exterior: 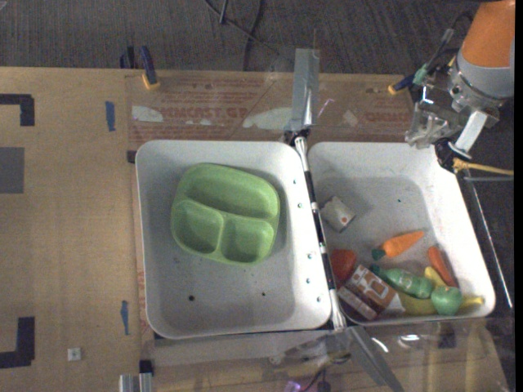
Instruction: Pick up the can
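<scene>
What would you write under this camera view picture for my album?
Robot gripper above the right bin, far from the can near toy food; green tray in the left bin.

Wooden bench, blue tape marks; dark carpet, black cable behind

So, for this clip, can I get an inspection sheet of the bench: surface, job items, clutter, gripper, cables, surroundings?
Surface: wooden bench bearing two white bins, the left bin and right bin, side by side.
Job's things: can lying on its side at the right bin's near-left corner, beside a red piece.
Clutter: green divided plate in left bin; in right bin a small white block, an orange carrot, green and yellow toy produce.
Gripper: gripper above the right bin's far-right corner, away from the can.
Cables: black cable on the floor beyond the bench.
Surroundings: dark carpet; blue tape marks on the bench.
</scene>
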